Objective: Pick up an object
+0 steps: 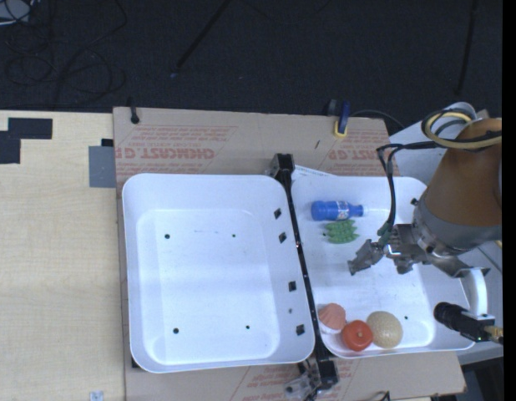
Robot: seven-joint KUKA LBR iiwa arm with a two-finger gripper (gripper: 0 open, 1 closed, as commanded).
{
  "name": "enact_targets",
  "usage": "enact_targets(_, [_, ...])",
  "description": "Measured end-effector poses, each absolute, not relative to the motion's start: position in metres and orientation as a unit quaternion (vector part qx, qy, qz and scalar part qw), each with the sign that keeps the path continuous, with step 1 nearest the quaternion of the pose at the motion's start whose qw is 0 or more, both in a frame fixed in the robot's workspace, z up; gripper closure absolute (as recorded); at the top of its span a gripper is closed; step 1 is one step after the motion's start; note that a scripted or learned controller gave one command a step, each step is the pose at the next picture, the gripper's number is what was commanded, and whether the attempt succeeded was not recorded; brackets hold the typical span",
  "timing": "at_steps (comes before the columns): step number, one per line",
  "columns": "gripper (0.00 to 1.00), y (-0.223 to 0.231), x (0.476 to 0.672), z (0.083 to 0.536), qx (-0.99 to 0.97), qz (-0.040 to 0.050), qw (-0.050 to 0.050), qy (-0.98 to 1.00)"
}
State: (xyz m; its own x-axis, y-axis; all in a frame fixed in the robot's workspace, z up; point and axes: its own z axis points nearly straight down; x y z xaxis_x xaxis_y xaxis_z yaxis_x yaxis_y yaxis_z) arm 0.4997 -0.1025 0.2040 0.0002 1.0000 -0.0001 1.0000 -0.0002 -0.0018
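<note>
Two white bins (133, 224); in the right one a blue bottle (335, 210), a green leafy piece (341, 232), a pink shell (pale) (331, 315), a red tomato (356, 335), a tan ball (385, 328).

The arm (462, 195) runs off the picture's right edge and covers the right bin's (371, 345) far right corner. The gripper (368, 257) is small and dark, its fingers unreadable. The label on the blue bottle (335, 210), beside the arm, is illegible.

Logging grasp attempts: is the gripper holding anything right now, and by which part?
Nothing is held: the gripper hangs over bare floor of the right bin, beside the green object.
</note>
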Motion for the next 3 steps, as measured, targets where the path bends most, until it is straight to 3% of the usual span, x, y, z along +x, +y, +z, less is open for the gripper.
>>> enact_targets(1, [0.0,-0.175,0.491,0.309,-0.709,-0.0007,-0.005,-0.705])
enact_targets(2, [0.0,-0.141,0.495,0.386,-0.706,-0.0018,-0.003,-0.709])
enact_targets(3, [0.0,-0.184,0.5,0.368,-0.708,0.0016,0.001,-0.706])
